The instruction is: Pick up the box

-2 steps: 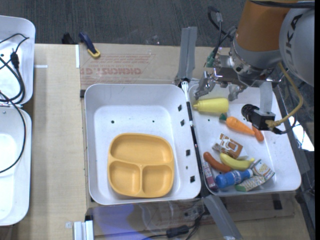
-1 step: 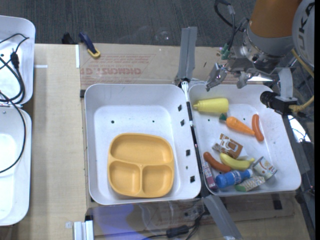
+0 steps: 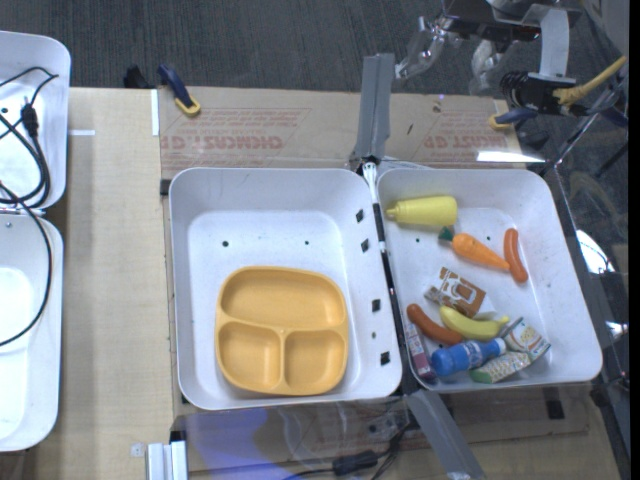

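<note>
The box (image 3: 457, 293) is small and brown with a white label, and lies flat near the middle of the right bin (image 3: 560, 230). My gripper (image 3: 453, 58) hangs well above and behind that bin, past its far rim and over the cardboard sheet. Its two fingers stand apart, so it is open with nothing between them. The box is far from the gripper, toward the near side of the bin.
Around the box lie a yellow bottle (image 3: 422, 210), a carrot (image 3: 475, 251), a red sausage (image 3: 515, 255), a banana (image 3: 473, 323), a blue bottle (image 3: 465, 356) and a small carton (image 3: 526, 342). The left bin (image 3: 200, 228) holds a yellow divided plate (image 3: 283, 328).
</note>
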Controlling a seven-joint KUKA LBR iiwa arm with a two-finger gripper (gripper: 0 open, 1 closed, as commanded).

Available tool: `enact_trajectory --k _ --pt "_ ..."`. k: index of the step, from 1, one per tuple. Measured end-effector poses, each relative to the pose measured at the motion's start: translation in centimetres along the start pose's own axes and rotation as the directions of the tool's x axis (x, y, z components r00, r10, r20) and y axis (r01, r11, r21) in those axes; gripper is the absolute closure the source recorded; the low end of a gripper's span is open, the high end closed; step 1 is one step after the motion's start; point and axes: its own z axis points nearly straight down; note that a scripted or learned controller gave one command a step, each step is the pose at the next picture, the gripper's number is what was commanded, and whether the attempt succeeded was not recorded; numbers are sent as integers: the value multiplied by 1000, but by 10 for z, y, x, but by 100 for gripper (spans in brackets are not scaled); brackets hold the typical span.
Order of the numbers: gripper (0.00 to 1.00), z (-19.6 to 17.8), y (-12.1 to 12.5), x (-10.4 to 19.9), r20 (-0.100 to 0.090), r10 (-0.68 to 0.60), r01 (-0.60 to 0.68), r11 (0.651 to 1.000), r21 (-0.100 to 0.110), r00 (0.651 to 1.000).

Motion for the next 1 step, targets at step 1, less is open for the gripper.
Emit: enact_trajectory --k 1 --pt "0 147 -36 58 0 -67 67 998 3 998"
